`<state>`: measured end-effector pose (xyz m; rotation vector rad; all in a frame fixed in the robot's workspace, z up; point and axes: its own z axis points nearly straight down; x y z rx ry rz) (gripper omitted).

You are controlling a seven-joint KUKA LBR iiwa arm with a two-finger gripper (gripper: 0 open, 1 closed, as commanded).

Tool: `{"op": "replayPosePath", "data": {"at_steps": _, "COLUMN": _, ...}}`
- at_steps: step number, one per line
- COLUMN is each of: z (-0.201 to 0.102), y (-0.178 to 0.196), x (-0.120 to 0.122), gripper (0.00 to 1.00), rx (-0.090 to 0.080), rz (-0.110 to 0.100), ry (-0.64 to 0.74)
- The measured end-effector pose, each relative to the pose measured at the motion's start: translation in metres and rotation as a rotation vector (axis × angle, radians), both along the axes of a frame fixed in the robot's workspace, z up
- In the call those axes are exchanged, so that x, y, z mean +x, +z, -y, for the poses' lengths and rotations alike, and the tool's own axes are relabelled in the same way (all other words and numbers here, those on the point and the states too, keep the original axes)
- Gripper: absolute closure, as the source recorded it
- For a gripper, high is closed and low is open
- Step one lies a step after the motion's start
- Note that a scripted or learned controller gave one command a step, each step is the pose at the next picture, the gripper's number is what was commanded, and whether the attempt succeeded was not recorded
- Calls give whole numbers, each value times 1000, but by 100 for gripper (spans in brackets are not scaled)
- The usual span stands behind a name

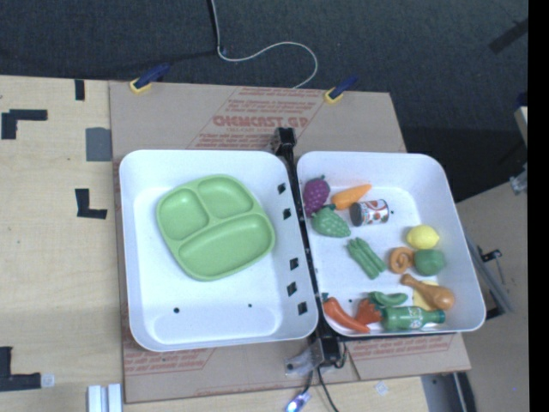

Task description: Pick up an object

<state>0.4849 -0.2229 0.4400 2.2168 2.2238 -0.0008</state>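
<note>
The right bin [429,172] holds the toys: purple grapes [316,192] at its 10 o'clock corner beside a carrot [352,197] and a small can [372,212], a lemon [422,237] at 3 o'clock, green beans [366,257] in the middle, and a green bottle [412,318] at 5 o'clock. The left bin [146,316] holds a green divided plate [215,226]. Both bins sit on cardboard [257,118] on the tabletop [43,230]; whether the end effector is apart or together cannot be told.

Right bin [446,187] holds the toy food. Purple grapes [316,192] by the divider, orange carrot [352,197] and small can [371,212] beside them. Broccoli [330,223] below the grapes; green beans [366,257] mid-bin. Lemon [422,237] above a green ball [430,262]. Green bottle [412,318] lies flat along the near wall.
</note>
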Motion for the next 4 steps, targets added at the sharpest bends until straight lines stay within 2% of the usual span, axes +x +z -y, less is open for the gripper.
{"op": "replayPosePath", "data": {"at_steps": 4, "z": -2, "y": 40, "x": 3, "gripper": 100, "rx": -2, "rz": 2, "ry": 5}}
